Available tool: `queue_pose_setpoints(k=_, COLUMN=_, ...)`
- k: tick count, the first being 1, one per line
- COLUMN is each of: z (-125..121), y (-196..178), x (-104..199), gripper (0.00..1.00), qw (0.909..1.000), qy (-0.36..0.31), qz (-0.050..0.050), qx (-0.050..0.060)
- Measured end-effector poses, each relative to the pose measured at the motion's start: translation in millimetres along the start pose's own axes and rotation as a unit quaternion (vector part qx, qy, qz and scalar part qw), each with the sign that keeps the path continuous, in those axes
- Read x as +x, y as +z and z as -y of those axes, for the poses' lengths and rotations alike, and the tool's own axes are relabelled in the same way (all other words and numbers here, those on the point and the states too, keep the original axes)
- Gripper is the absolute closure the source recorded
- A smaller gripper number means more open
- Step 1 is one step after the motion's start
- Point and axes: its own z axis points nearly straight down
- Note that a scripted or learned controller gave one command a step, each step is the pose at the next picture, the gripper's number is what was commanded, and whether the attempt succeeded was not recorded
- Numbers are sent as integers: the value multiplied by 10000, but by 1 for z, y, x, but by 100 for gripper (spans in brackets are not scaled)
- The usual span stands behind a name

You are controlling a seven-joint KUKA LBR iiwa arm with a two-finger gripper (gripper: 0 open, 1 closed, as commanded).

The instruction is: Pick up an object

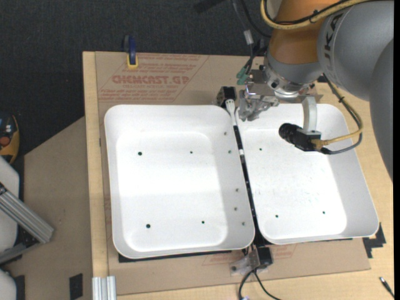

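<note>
Two shallow white bins sat side by side on a brown cardboard sheet (156, 80) printed with red lettering, which covered the bench (59, 167). Taking the left bin (119, 167) as the landmark: its floor showed four small dark dots, and no loose object could be made out on it. Touching its right rim along a dark seam lay the right bin (350, 199), whose floor carried similar dark dots and fine specks, and near its far edge a small black object with a yellowish cable (340, 144) hung from the arm's wrist over the white surface. No separate thing to pick up could be told apart in either bin. The grey arm (362, 36) with its orange band (303, 24) came in above and to the right of the left bin, and the gripper (253, 105) sat just beyond that bin's far right corner, over the near-left corner region of the right bin; whether it was spread or pressed together could not be told. A blue and yellow clamp (131, 52) stood on the cardboard behind the left bin's far left corner
</note>
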Motion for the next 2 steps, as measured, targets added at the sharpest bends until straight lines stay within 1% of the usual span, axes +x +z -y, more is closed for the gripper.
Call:
queue_pose_setpoints(k=1, z=-8, y=-130, x=56, gripper=100, qw=9999, qy=15, qz=14, qx=-136)
queue_pose_setpoints(k=2, z=-6, y=-49, x=139, gripper=100, qw=10000, qy=12, qz=18, qx=-3)
